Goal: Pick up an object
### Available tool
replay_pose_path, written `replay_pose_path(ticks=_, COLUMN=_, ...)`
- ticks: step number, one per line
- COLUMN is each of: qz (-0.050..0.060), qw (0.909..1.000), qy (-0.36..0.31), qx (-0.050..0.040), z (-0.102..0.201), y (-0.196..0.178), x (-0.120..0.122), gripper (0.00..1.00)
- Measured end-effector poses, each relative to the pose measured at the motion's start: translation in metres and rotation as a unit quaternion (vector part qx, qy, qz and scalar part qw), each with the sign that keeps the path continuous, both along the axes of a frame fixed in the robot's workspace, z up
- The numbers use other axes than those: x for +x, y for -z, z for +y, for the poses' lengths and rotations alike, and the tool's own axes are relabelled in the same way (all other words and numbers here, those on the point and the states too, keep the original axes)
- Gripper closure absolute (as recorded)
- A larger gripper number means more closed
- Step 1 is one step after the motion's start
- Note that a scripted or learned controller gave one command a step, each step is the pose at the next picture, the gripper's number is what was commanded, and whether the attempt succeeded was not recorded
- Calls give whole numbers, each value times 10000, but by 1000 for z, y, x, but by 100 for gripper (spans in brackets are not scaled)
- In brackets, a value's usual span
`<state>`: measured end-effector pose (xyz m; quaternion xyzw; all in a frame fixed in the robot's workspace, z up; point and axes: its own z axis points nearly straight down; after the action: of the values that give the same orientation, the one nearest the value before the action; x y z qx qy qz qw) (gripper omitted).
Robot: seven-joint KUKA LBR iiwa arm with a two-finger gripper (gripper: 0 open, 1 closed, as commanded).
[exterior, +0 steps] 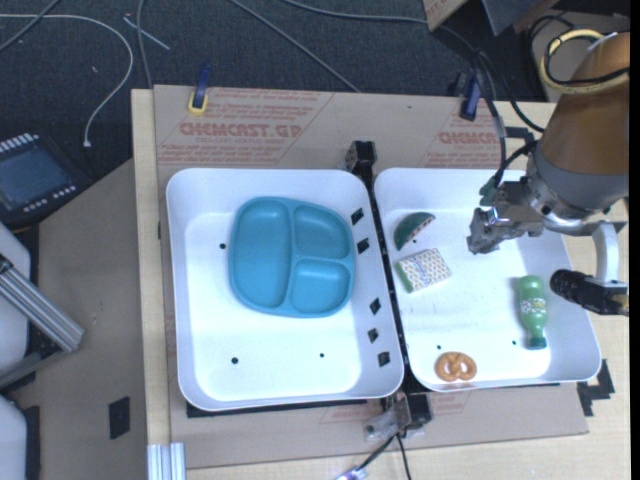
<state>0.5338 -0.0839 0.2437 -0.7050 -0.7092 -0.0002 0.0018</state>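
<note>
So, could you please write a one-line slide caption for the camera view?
KUKA arm's gripper above the right bin near a green wedge, patterned block, green bottle and pretzel.

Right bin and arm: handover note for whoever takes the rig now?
Pincer: over the right bin, upper middle; nothing visibly held, finger state unreadable.
Right bin contents: green wedge and patterned packet near the left wall, green bottle on the right, pretzel at the front edge.
Left bin: blue divided plate.
Done: no pick yet.
Left: descend on one object, grasp, lift. Wedge and packet lie closest to the pincer.
</note>
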Motion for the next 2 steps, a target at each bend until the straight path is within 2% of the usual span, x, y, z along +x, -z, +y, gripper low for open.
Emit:
replay_pose_path(ticks=1, qz=-19, qw=10000, qy=2, qx=-7, z=47, y=-3, x=13, gripper=100)
replay_pose_path(ticks=2, qz=8, qw=10000, qy=3, qx=-3, z=97, y=13, x=20, gripper=100)
